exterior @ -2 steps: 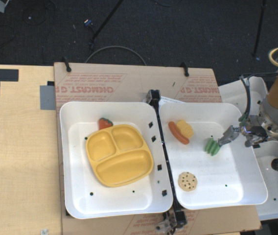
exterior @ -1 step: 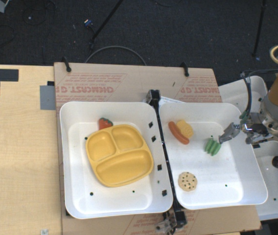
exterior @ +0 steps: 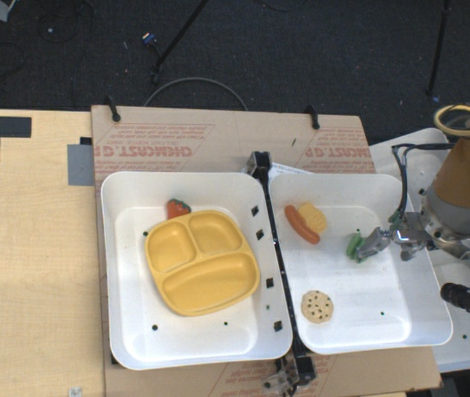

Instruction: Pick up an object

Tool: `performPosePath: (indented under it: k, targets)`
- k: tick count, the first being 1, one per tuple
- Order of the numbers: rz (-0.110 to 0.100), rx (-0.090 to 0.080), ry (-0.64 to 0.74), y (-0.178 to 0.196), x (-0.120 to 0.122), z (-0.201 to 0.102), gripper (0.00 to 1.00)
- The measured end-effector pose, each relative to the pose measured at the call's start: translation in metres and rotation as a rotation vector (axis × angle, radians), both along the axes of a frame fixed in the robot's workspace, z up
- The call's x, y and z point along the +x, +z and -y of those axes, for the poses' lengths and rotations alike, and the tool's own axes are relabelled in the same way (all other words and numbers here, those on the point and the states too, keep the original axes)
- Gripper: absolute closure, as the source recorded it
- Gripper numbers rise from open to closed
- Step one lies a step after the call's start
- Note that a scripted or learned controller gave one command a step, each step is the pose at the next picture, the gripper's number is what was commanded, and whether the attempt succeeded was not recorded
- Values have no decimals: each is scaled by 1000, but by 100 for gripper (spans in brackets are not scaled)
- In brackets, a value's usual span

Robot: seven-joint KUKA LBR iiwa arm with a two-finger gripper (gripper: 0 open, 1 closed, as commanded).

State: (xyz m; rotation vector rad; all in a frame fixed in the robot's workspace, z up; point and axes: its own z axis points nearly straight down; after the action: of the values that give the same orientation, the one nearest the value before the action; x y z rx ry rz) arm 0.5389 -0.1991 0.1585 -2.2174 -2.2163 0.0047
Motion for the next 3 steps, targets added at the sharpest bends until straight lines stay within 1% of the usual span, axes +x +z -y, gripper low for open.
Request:
performPosePath:
  k: [1,2,3]
  targets:
    - [0,0,0,-64,-1,0,0]
    - [3,-1,-1,-71,-2,-1,0]
    - [4,-1,-2,-60,-1,0,100]
